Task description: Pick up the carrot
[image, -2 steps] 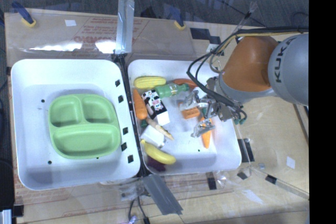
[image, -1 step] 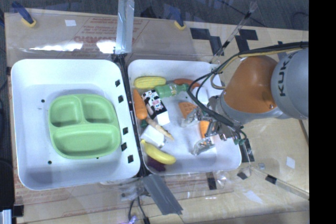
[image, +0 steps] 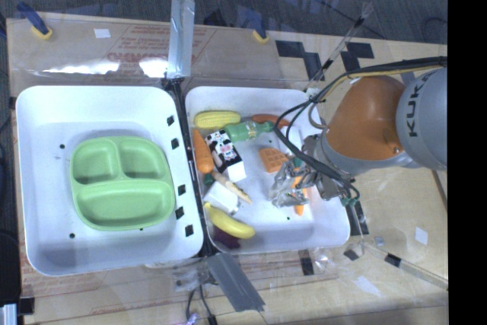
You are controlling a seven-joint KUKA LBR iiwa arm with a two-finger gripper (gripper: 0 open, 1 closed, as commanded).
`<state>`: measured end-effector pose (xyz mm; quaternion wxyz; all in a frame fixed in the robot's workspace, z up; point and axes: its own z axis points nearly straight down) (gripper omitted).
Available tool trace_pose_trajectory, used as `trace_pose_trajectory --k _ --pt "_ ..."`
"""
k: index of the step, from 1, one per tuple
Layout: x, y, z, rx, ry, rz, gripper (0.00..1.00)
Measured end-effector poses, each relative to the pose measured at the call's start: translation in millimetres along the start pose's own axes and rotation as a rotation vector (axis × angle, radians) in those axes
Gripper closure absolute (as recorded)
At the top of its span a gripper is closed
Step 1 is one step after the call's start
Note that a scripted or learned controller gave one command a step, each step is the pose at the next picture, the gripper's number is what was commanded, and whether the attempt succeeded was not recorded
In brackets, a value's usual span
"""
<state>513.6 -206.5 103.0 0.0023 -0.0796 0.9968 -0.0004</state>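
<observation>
The gripper [image: 291, 190] is seen low in the right bin [image: 329, 234], at the end of the grey arm [image: 426, 118] with its orange band [image: 365, 122]; black cables are looped around the wrist. Whether the jaws are apart or together cannot be told, since the metal parts and cables blur into one another. A small orange piece [image: 300, 208] is visible just under the gripper, but what it is cannot be made out.

An orange waffle-like piece [image: 272, 158] lies just to the left of the gripper. The carrot [image: 202, 151] is found well apart from the gripper, along the left wall of the right bin, lying lengthwise beside the divider. A black-and-white carton [image: 225, 151] lies just beside the carrot, with a green bottle [image: 247, 131] and a yellow corn cob [image: 216, 119] above it. Toward the near edge, a banana [image: 230, 222] lies over a dark purple item [image: 225, 238].

In the left bin [image: 46, 110] a green divided plate [image: 120, 182] is set near the middle. Both bins rest on a wooden bench [image: 396, 202].
</observation>
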Motion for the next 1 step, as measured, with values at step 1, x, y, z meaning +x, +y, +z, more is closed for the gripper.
trace_pose_trajectory --k 1 --pt "-32.7 55.0 -56.9 -0.001 -0.001 0.082 1.0"
